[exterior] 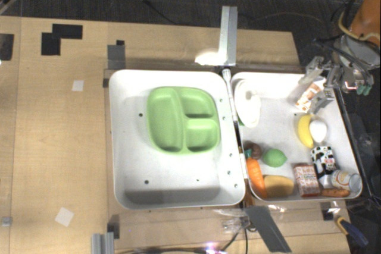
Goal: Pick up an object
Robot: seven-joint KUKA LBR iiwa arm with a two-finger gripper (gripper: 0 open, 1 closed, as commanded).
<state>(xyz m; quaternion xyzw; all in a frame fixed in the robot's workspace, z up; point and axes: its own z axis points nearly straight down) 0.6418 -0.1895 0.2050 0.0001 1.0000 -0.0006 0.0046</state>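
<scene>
One orange-white packet (309,94) sits between the open jaws' fingers (312,68) in the right bin (280,98).

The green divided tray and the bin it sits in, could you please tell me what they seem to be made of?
The green divided tray looks like moulded plastic with a matte finish: even colour, rounded compartment edges, only soft highlights. The left bin appears to be smooth white plastic, or possibly coated metal: rounded corners, a faint sheen, small dark spots, possibly holes or fasteners, on its floor.
</scene>
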